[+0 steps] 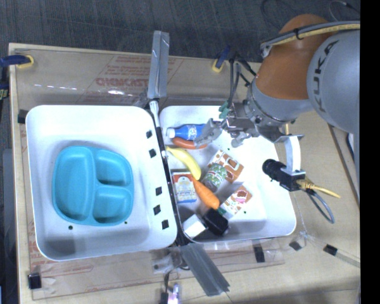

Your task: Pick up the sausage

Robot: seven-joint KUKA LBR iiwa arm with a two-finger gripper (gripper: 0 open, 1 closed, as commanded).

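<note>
When starting at nine o'clock of the bench, pass over the left bin [38,170] and its blue divided tray [92,185]: no part in this job. Cross to the right bin [275,214] and find the sausage [182,143] at about eleven o'clock of it, lying flat and roughly crosswise, squeezed between a blue-and-white bottle [185,132] at its twelve o'clock and a banana [185,160] at its six o'clock, probably touching both, though hard to be sure at this size. Further toward six o'clock, note a carrot [206,195] of similar colour and take care not to mistake it for the target. Find the gripper [212,132] just at three o'clock of the sausage, low by the bottle's end; cannot tell the pincer's opening, nor see anything held in it. To do the step well, shift toward nine o'clock until centred over the sausage's middle, turn the wrist to close across the short width, go down into the narrow gaps on either side, close gently, then lift straight up and check for the bottle or banana riding along.
</note>
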